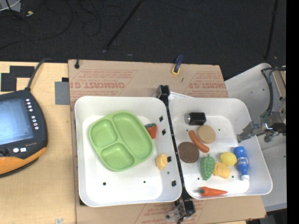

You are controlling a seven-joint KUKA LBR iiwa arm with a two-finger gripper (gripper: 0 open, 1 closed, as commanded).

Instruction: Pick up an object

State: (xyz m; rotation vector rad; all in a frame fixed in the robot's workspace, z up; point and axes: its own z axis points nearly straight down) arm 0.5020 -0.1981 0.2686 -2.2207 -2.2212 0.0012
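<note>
Carrot [211, 191] well apart from hand [243, 136]

Even, soft light falls from above onto my surface [28, 78], and both white bins [121, 104] glow bright, nearly washed out. Shadows under the toys are faint and short. The floor behind sinks into darkness. Everything looks slightly soft and grainy, fine detail smeared.
</note>
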